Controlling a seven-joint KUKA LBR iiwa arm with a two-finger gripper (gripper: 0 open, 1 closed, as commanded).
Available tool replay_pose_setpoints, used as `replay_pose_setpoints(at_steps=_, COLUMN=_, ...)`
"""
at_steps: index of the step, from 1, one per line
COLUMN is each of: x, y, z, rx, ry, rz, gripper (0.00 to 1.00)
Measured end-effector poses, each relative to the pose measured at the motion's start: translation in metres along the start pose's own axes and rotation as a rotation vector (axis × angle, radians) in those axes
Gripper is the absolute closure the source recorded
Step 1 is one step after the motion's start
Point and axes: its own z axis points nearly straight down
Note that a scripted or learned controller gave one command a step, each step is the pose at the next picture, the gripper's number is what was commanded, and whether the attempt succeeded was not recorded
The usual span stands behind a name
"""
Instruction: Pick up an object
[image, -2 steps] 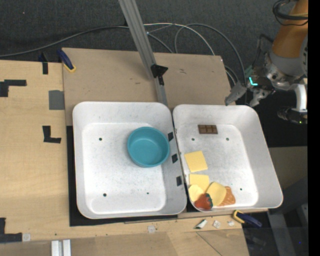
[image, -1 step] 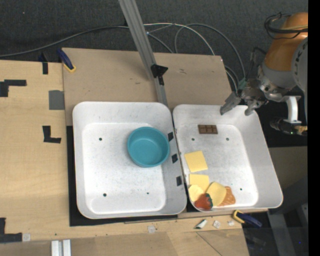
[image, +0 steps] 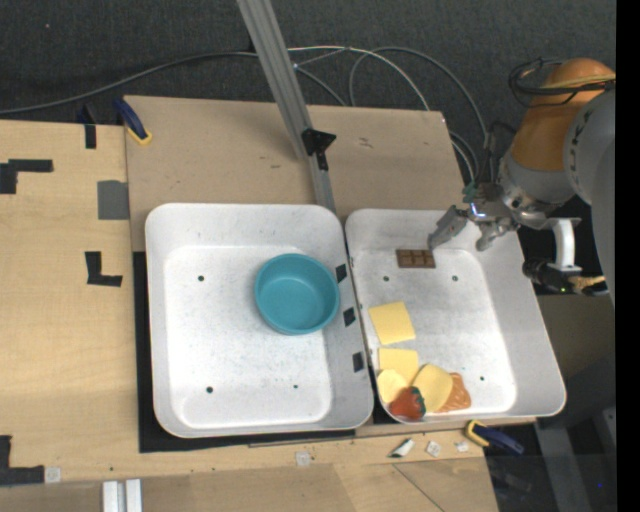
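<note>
My gripper (image: 467, 232) hangs over the far right edge of the right bin (image: 520, 330), fingers spread open with nothing between them. A small brown chocolate-like block (image: 415, 259) lies just left of the gripper, near the bin's far wall. A yellow square slice (image: 391, 323) rests in the bin's left middle. At the near left corner a second yellow piece (image: 397, 363), a red strawberry-like item (image: 407, 402), a round yellow piece (image: 433, 382) and an orange piece (image: 457, 394) huddle together.
A blue bowl (image: 295, 292) sits in the left bin (image: 200, 350), toward its far right. A slanted metal pole (image: 290, 100) rises behind the bins. Cables (image: 400, 75) run across the dark back area. Small clamps sit at the bench edges.
</note>
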Motion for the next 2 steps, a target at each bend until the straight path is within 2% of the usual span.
replay_pose_setpoints(at_steps=1, x=0.002, y=-0.004, z=0.045, rx=0.0, ry=0.0, rz=0.0, gripper=0.0)
replay_pose_setpoints(at_steps=2, x=0.003, y=-0.003, z=0.031, rx=-0.005, ry=-0.001, rz=-0.002, gripper=1.0)
